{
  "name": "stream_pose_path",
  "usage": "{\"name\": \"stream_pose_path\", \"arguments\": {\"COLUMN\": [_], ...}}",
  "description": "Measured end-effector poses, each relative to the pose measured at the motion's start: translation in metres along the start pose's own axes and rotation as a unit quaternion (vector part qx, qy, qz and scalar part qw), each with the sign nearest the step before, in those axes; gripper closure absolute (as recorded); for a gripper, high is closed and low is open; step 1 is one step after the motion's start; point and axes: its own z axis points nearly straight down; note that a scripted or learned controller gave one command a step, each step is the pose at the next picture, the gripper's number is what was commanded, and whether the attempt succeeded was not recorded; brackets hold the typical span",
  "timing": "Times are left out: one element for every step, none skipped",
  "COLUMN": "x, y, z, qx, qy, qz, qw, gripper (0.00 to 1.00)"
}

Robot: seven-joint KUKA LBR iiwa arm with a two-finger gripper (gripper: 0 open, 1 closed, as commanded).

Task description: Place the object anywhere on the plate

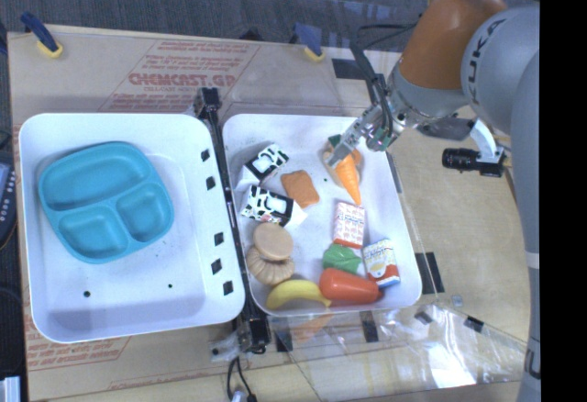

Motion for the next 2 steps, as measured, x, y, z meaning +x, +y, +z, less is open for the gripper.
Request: {"name": "stream_pose_path", "arguments": {"x": [0.000, 0.037], "y": [0.000, 0.009], "z": [0.000, -0.031], "qx": [0.000, 0.000], "qy": [0.000, 0.001], "qz": [0.000, 0.131], "qw": [1.0000, 0.9913], "gripper": [0.00, 0.00]}}
